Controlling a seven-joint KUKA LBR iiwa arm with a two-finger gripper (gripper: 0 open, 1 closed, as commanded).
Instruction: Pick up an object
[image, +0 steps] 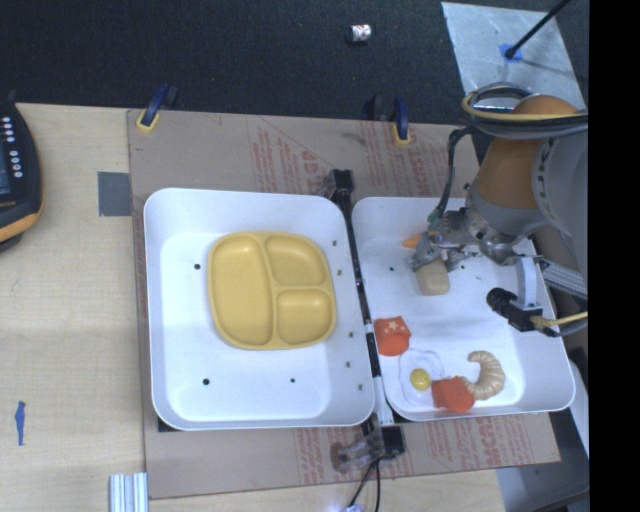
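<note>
Two white bins sit side by side on the bench, and the arm (515, 165) is reaching into the right bin (455, 325) from the far corner; the gripper (440, 258) is low over a small beige lump (434, 281), maybe a bit of bread or a potato chunk, which lies in the upper part of that bin, apart from the other items.

I'd say we're at the grab step; the tool is down at the lump and touching or almost touching its top. Honestly I cannot tell whether it is spread, closed, or clamped on anything; that part is too small and cluttered to read, so I won't call it a hold.

Next move, my guess: close firmly on the lump, then lift straight up and see if it comes along; if it slips, it needs another go.

The lump looks pale tan, rounded and matte, sort of blocky; probably soft plastic.

Other stuff in that bin: an orange sliver (411, 241) just beside the gripper, a red block (392, 334), a fried egg (420, 377), a shrimp (489, 372). The left bin (170, 300) holds a yellow divided tray (270, 289).
</note>
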